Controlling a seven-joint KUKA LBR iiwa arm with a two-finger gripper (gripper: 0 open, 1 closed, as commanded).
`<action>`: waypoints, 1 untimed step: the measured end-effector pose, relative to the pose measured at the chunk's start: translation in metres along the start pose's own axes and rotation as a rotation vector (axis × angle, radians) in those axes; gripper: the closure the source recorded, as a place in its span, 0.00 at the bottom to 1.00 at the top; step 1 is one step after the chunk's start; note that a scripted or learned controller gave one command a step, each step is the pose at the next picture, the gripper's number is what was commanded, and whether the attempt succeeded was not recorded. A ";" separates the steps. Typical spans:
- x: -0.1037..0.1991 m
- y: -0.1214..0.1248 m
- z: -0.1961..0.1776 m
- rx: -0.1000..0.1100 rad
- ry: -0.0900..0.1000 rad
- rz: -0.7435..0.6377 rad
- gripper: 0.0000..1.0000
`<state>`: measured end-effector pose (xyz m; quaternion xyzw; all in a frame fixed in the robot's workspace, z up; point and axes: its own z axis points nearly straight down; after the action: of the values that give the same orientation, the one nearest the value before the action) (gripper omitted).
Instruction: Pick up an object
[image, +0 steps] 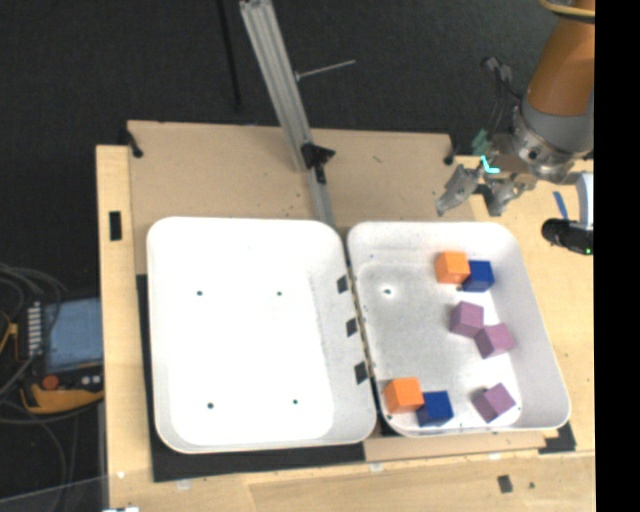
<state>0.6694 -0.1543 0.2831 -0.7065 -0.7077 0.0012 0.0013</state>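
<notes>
Camera view: my pincer (475, 190) hangs above the bench just past the far rim of the right bin (535, 395), near that bin's far corner. Two grey fingers (455, 190) splay apart — released, nothing between them, touching nothing I can make out. A small cyan light glows on the wrist just above them. My arm (560, 80) comes in from the upper right, orange band over the grey wrist.

Objects, all in the right bin:
- orange block (451, 267) at the far side, with a blue block (479, 275) touching it on the right.
- two purple blocks mid-bin — one (466, 319) and another (494, 340) just beside it, corners about touching.
- second orange block (404, 393) at the near rim, second blue block (435, 408) pressed against it on the right.
- third purple block (493, 402) near the near right corner, apart from the others, tilted.

The far orange-blue pair is the nearest to my pincer, but well clear of it.

Left bin (240, 330) sits beside the right one, rims meeting at the middle — a few dark dots on its floor. A grey metal rail (290, 110) slants down from the top of the view to the point where the bins join. Both bins rest on a tan board (230, 170). A box with cables (70, 340) lies off the bench at the left.
</notes>
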 end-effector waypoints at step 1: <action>-0.001 0.001 -0.003 -0.004 -0.003 -0.002 0.00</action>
<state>0.6699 -0.1549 0.2861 -0.7057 -0.7085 0.0010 -0.0012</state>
